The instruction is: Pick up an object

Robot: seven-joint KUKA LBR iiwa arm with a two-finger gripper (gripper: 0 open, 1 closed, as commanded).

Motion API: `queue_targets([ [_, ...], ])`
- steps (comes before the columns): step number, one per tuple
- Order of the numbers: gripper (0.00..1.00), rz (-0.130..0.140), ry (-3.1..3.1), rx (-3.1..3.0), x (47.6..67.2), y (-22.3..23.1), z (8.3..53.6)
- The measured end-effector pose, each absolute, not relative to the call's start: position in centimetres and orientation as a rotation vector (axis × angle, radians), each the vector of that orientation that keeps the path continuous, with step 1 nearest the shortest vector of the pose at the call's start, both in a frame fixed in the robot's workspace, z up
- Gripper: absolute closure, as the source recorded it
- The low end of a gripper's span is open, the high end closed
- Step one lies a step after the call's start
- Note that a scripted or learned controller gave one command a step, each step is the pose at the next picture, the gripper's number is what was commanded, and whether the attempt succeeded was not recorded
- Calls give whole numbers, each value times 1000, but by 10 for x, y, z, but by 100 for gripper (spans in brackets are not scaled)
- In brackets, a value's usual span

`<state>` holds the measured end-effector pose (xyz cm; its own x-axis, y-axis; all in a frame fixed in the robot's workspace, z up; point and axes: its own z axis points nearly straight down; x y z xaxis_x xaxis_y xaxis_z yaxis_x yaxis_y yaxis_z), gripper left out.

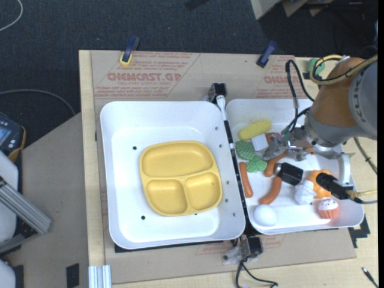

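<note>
Two shallow white plastic bins sit side by side on a brown cardboard sheet (180, 71) printed in red. Left bin (114, 161): one yellow plastic plate with three compartments (178, 177), lying flat near the middle. Right bin (240, 110): a crowd of small toy foods. The grey arm with its orange band reaches in from the right, and the two-finger gripper (277, 146) is low over the upper middle of the right bin. Jaw state cannot be told, as the tip is lost against the clutter beneath it, and nothing can be seen held. Just beside the tip on its left are a small pale grey square block (259, 141) and a green leafy toy piece (249, 155). A short orange stub (270, 165) is directly below the tip; contact cannot be made out. A yellow toy corn cob (254, 128) lies above the green piece, near the bin's far wall. A long red-orange toy sausage (246, 180) runs along the left wall, with a second, curved sausage (273, 191) near it. A white toy egg (265, 215) rests at the near wall. Further right are a white crumpled lump (305, 192), an orange carrot-like piece (318, 177) and a toy cupcake with pale frosting (327, 208) — all well apart from the gripper tip.
</note>
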<state>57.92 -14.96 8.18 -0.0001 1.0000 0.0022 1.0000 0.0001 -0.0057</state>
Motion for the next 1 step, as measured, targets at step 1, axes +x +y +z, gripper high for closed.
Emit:
queue_targets([
  [1,100,-1,-2220,-2223,581,-150,95],
])
